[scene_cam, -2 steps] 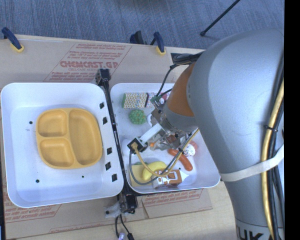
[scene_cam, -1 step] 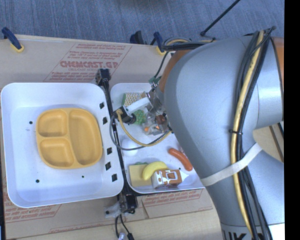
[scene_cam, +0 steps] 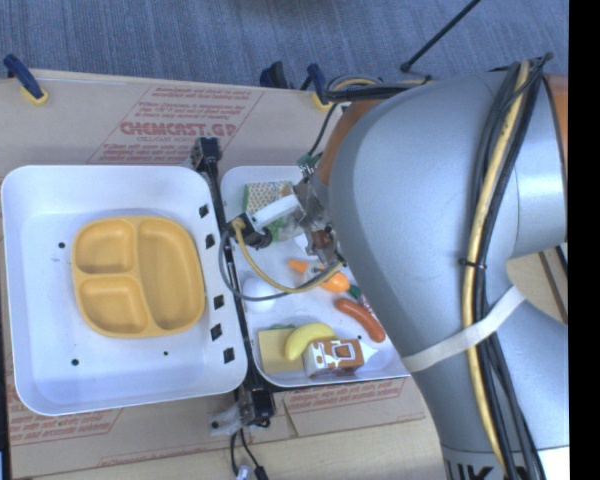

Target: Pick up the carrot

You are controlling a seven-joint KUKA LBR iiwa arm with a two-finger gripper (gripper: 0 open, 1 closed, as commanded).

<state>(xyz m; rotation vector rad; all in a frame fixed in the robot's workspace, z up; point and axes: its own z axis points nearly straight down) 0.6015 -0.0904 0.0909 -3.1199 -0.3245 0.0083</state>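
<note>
Jaws (scene_cam: pixel 315 230): state could not be told, hidden under the wrist.
Small orange plastic carrot (scene_cam: pixel 337 282): lay just below the jaws, long axis slanting.

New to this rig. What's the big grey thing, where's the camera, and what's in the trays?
The grey bulk is a robot arm, reaching in from the right. One fixed camera looks down on the bench at a slant. Two white bins sit side by side. The left bin holds a yellow divided plate. The right bin holds toy food: an orange carrot, a sausage, a banana, a yellow block and a small carton. The arm's gripper hangs over that bin; I can't tell whether it holds anything.
</note>
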